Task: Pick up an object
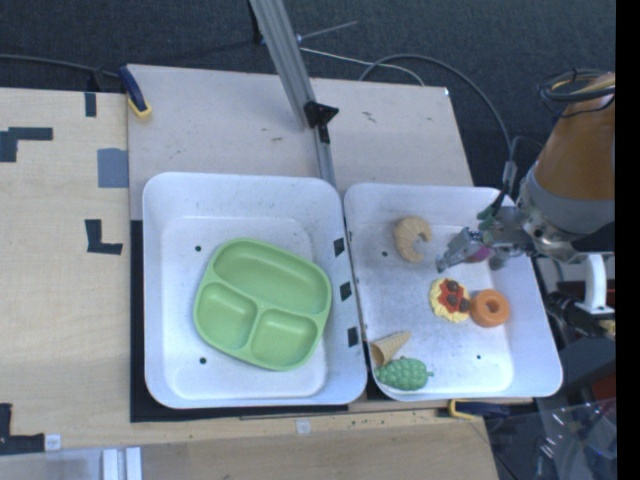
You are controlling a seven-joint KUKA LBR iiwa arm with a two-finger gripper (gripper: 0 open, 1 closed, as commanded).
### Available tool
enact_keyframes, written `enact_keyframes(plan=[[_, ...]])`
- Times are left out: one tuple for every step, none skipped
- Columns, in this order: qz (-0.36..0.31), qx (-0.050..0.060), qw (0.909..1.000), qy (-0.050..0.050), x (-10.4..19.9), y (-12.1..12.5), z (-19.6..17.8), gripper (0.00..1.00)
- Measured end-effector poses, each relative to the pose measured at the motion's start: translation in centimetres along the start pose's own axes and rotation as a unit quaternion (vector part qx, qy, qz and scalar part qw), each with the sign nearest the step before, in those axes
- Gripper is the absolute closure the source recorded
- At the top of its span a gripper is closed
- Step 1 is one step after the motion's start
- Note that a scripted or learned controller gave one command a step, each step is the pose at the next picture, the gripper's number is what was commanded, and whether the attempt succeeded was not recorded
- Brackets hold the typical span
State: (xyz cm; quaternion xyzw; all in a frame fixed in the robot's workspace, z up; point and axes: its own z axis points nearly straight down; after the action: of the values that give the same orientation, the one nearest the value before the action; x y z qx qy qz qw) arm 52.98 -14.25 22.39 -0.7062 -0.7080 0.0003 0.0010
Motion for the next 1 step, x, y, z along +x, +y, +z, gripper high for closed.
enact_keyframes(plan=[[0.0,0.0,1.0,0.0,-0.02,0.0,-0.01,0.0]])
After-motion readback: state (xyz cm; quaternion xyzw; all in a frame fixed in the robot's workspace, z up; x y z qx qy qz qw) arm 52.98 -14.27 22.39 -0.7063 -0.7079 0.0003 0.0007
